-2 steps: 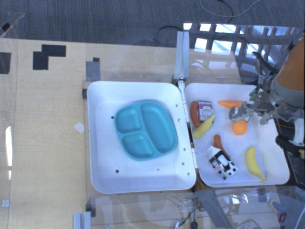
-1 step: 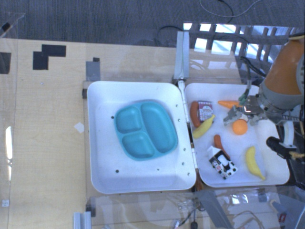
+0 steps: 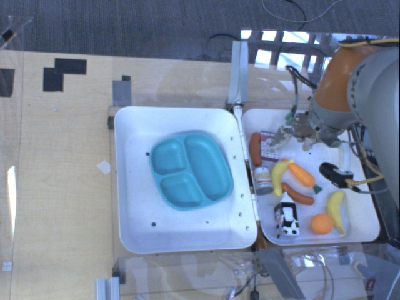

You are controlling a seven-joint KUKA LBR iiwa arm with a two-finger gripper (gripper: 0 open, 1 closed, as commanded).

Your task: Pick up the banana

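Lying in right bin [image 3: 365, 230], banana [image 3: 337, 209] well below end effector [image 3: 294, 132]

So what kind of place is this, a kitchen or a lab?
Probably a robotics lab: a grey arm with an orange band reaches over two shallow white bins holding toy food, such as a yellow plastic banana.

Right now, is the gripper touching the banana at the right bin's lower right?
Apart. The camera view shows the gripper near the bin's top, with bare white floor and other toys between it and the banana.
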